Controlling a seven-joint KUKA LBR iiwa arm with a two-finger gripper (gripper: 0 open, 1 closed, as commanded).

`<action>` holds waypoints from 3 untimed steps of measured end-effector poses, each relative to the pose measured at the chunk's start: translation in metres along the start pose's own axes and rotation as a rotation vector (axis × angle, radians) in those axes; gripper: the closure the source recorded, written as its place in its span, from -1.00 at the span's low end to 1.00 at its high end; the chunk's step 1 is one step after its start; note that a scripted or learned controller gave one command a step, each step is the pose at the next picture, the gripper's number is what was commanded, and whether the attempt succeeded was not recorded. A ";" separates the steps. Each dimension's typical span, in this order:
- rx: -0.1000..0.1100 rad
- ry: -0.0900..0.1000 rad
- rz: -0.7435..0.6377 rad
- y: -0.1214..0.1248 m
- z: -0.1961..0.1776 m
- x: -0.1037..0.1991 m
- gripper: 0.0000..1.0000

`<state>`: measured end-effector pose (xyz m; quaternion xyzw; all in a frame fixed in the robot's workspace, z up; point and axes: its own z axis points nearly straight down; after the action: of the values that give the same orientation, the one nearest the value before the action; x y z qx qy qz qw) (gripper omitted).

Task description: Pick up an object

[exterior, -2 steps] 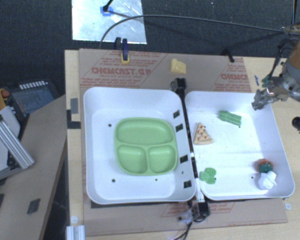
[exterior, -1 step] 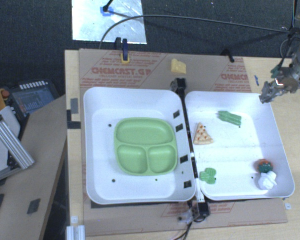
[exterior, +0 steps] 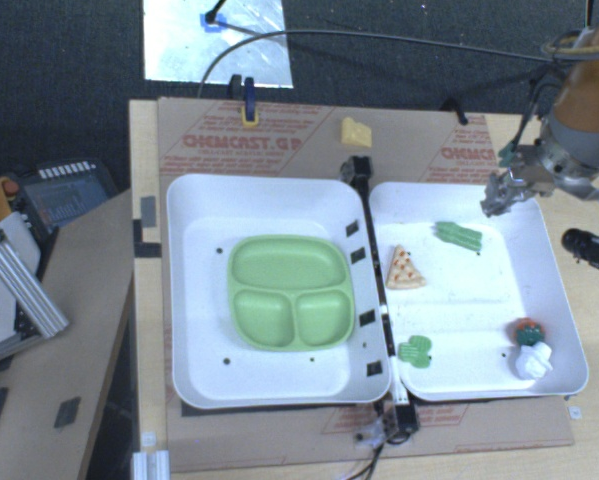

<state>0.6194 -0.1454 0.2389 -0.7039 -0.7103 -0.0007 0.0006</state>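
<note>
Four small toys lie loose in the right white bin (exterior: pixel 559 298), ready to grab: a green ridged piece (exterior: pixel 459 235) sits nearest the pincer (exterior: pixel 499 196), which hovers at the bin's far rim; whether it is open, I cannot tell.

Two bins sit side by side on the table (exterior: pixel 99 268). The left bin (exterior: pixel 194 208) holds a divided plate (exterior: pixel 284 293). In the right bin (exterior: pixel 564 298), a pizza slice (exterior: pixel 404 268) lies near the left wall, a leafy piece (exterior: pixel 459 235) behind it.
</note>
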 end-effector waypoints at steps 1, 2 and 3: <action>-0.001 0.000 -0.001 -0.003 0.000 0.063 1.00; -0.001 0.000 -0.001 -0.012 -0.006 0.122 1.00; -0.001 0.000 -0.001 -0.020 -0.010 0.179 1.00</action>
<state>0.5974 0.0337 0.2489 -0.7036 -0.7106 -0.0009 0.0003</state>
